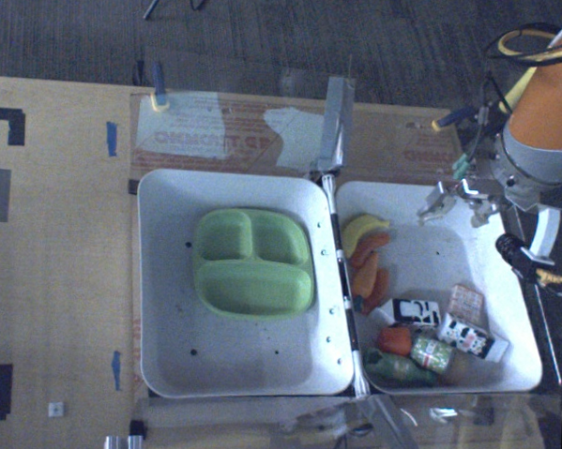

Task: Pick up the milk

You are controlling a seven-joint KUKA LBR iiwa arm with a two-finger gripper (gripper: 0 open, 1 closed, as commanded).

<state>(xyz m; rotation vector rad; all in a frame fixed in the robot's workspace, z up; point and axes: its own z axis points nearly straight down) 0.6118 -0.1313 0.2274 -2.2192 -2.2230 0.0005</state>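
Claw (458, 200) hovered open over the right bin (527, 373), risking a neighbouring carton because the milk (472, 339) lay crowded.

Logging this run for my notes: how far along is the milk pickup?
Nothing looks done yet. The milk carton, black-and-white patterned, lies on its side near the front of the right bin, among the other food items. In hand: the gripper hangs over the bin's back edge, nothing between its fingers, apart from the carton. Left: moving to the carton, descending, grasping and lifting.
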